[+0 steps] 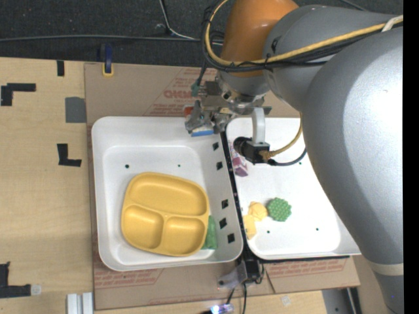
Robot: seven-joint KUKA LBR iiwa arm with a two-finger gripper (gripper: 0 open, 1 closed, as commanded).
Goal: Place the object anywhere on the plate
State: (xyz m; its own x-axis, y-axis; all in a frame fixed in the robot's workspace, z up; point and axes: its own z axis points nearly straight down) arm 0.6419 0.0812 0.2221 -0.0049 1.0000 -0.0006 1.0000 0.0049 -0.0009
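Arm (pixel 366 142) with gripper (pixel 201 124), state indeterminate; green ball (pixel 279 209), 3 o'clock of plate (pixel 163 190), probably light, soft: grasp across middle.

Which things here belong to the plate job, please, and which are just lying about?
Job: yellow divided plate; tool; one loose piece to be placed, though I cannot tell which.
Lying about: green piece beside the plate's right edge; purple piece, yellow piece and green knobbly ball in the right bin.
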